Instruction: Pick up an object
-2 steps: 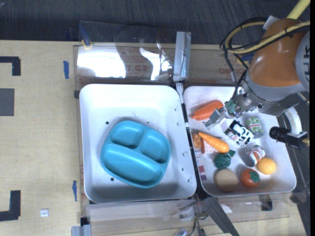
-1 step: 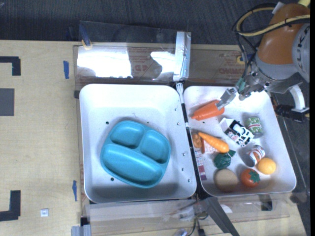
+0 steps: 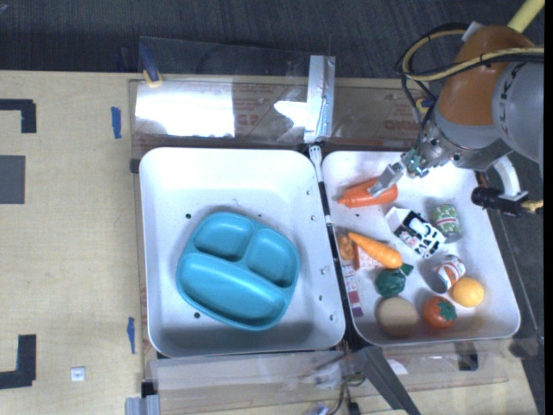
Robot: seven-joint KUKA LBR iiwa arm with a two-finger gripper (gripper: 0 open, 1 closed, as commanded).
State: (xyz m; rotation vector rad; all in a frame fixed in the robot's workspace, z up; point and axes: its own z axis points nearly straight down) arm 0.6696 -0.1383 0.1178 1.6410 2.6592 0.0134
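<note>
My gripper hangs low over the back of the right bin, its tip right at the thick end of an orange carrot lying by the bin's back left. Whether it touches the carrot is unclear. The grey arm with its orange band reaches in from the upper right. A second carrot lies further forward, beside a black and white toy.
The right bin also holds a green patterned item, a red and white piece, an orange, a tomato, a beige potato and a green vegetable. A blue divided plate lies in the left bin.
</note>
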